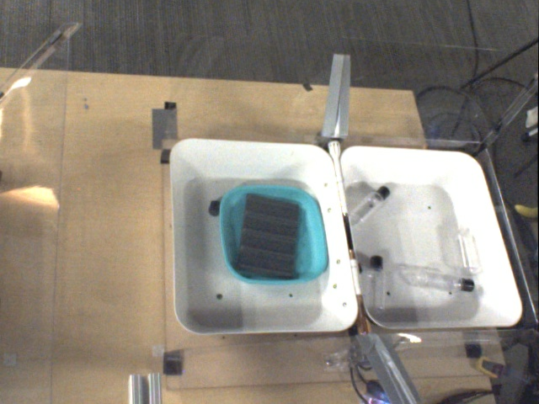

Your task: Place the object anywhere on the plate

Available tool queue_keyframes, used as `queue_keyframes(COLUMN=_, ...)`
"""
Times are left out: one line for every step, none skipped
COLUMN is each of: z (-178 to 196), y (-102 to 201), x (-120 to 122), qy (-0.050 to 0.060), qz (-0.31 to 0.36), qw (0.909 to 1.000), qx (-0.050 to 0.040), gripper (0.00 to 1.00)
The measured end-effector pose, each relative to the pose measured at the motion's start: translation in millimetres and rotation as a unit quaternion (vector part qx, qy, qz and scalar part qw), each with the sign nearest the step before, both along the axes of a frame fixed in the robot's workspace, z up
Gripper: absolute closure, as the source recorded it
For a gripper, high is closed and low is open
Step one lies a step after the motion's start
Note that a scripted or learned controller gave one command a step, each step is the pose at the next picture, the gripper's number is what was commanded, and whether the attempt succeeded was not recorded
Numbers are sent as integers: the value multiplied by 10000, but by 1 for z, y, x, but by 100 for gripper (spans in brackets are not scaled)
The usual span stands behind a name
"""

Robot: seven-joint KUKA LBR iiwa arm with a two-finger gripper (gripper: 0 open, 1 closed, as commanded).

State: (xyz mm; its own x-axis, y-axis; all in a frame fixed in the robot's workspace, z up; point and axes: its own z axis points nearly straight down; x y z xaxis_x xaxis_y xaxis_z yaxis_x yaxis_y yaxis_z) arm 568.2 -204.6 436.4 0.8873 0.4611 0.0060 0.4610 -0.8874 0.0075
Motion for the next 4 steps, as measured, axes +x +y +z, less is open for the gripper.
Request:
queue_keyframes(z=-29, y=0, x=-27, qy=18, qz=-396, qw=9992, qx=10, gripper=0)
queue_keyframes(z=0, y=-1, x=-61, qy=-17, qz=-982, qw=9952, qx=0, gripper=0)
queue_keyframes(z=-1, y=-1, x=-79, qy=-3, qz=-1343, qw=9909, qx=7, gripper=0)
queue_keyframes(z=-1, y=-1, x=-79, qy=-1, qz=-1341, qw=9910, qx=3, gripper=0)
